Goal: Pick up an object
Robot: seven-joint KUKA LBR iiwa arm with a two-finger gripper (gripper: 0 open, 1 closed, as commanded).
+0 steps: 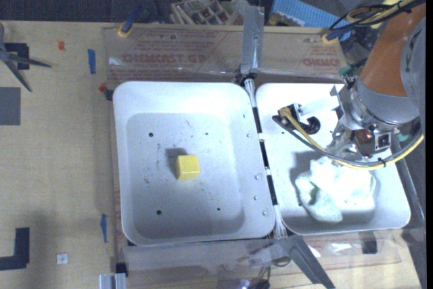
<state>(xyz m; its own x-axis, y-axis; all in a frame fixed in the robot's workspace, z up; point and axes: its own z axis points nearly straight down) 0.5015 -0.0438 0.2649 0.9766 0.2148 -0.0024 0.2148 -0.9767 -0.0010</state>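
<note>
A small yellow block (187,166) lies on the floor of the left bin (135,105), a little left of the bin's middle. It looks like a squat cube of foam or sponge, plain yellow, with a brighter top face and a darker shaded side toward the camera, and it throws a short shadow up and to its left. Nothing touches it, and it sits well apart from the bin's walls.

In the right bin (399,213) lies a crumpled white cloth (338,189), bunched into soft folds with a faint greenish patch near its left edge. It fills much of the lower half of that bin, near the front wall.

The arm (396,64) comes in from the right over the right bin, its orange band above the grey wrist, the wrist pointing down toward the bin. Yellow and black cables loop out from the wrist to the left, well clear of the divider between the bins. The gripper (342,145) hangs just above the upper edge of the white cloth, very near it or touching it; which of the two cannot be told. Wrist hardware and cables crowd the fingers, so whether they are parted or closed cannot be told, and no object is seen between them. The gripper is well apart from the yellow block.
</note>
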